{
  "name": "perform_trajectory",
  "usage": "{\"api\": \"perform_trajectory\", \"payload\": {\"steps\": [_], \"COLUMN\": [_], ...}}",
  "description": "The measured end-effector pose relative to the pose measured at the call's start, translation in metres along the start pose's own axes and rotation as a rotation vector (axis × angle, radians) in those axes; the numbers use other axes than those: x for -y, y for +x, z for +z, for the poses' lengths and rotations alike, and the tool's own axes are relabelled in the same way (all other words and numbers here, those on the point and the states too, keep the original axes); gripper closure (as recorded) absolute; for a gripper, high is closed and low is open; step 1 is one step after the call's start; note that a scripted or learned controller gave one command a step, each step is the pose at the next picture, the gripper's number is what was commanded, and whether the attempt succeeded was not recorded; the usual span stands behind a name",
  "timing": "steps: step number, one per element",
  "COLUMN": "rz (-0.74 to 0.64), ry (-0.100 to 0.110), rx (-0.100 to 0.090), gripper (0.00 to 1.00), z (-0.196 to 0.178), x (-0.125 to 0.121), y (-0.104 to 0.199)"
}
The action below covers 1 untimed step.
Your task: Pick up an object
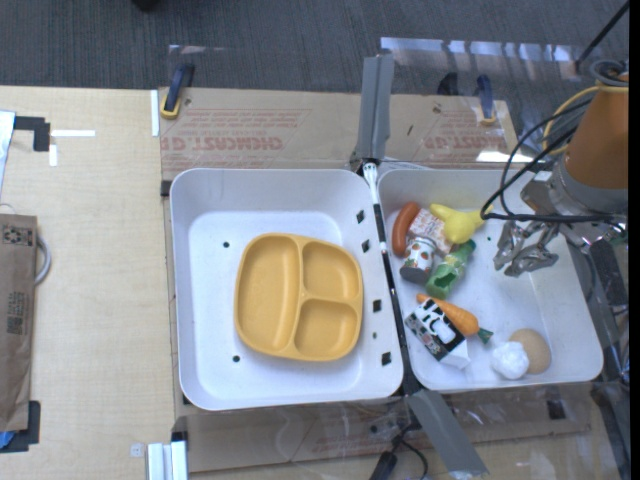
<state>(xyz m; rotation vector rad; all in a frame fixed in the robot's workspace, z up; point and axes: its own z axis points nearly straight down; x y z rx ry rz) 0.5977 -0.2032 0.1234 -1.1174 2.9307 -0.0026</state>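
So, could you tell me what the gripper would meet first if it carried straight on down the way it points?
Probably the bare white floor of the right-hand bin: the gripper hangs fingers-down over an open patch, right of the green bottle. Depth is hard to judge from this slanted view.

floor: dark grey carpet (300, 8) | bench: pale wood (90, 268) | cardboard sheet (260, 133) under bins

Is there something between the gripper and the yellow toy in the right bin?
Nothing visible stands between them. The gripper hangs over a bare part of the right bin, and the yellow toy lies to its left in the camera view, with only white bin floor between. The green item lies lower, off that line.
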Motion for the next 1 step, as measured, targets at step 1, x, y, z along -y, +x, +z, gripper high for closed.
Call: {"api": "perform_trajectory", "payload": {"steps": [1], "rz": [0.605], "ry": [0.001], "rx": [-0.001], "gripper": [1.00], "z": [-0.0648], "x": [0.0009], "y": [0.0046]}}
